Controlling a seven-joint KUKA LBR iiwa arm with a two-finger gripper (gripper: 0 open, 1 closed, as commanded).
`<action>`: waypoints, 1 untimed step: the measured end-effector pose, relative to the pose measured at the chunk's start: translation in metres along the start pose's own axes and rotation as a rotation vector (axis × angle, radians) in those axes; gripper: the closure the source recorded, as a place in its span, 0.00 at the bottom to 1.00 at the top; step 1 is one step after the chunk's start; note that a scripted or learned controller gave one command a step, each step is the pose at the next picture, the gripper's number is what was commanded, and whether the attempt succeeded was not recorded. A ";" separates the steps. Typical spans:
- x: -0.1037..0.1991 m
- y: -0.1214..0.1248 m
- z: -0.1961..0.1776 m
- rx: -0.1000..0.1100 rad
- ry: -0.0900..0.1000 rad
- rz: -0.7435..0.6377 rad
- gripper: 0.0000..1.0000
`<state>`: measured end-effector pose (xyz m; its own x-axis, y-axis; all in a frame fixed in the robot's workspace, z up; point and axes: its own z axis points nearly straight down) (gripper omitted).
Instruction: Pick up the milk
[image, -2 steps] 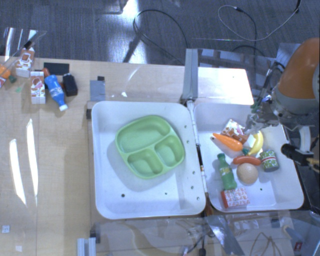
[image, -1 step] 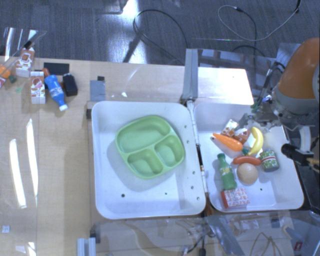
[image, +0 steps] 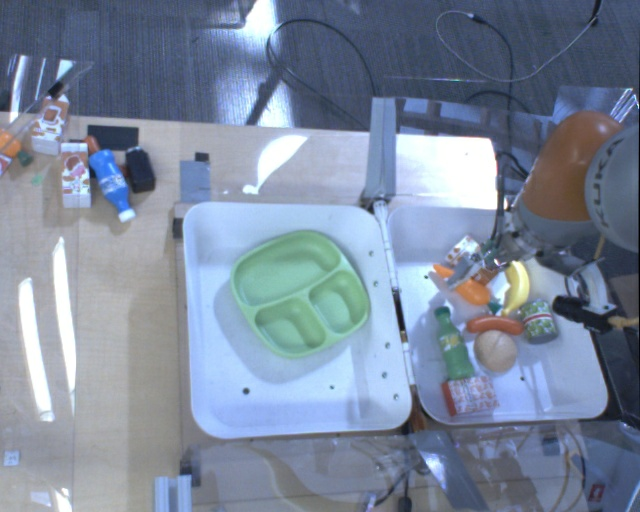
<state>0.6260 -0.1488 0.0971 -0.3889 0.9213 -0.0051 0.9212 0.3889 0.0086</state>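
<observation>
A red and white carton that looks like the milk (image: 470, 395) lies on its side at the front of the right bin (image: 570, 400). My gripper (image: 487, 258) hangs low over the back half of that bin, under the grey arm with its orange band (image: 562, 165). It is among a shiny packet (image: 462, 250), an orange carrot (image: 472, 291) and a banana (image: 517, 285), well behind the carton. Nothing is visibly held.
A green bottle (image: 453, 345), a red sausage (image: 494, 325), a tan round item (image: 495, 350) and a small can (image: 540, 322) crowd the right bin. The left bin (image: 210, 380) holds a green divided plate (image: 300, 293). Small cartons (image: 75, 175) and a blue bottle (image: 110, 183) lie on the bench, far left.
</observation>
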 end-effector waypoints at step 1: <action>-0.032 0.034 0.010 0.011 0.009 0.004 0.00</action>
<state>0.6697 -0.1647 0.0878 -0.3855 0.9227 0.0041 0.9227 0.3855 -0.0026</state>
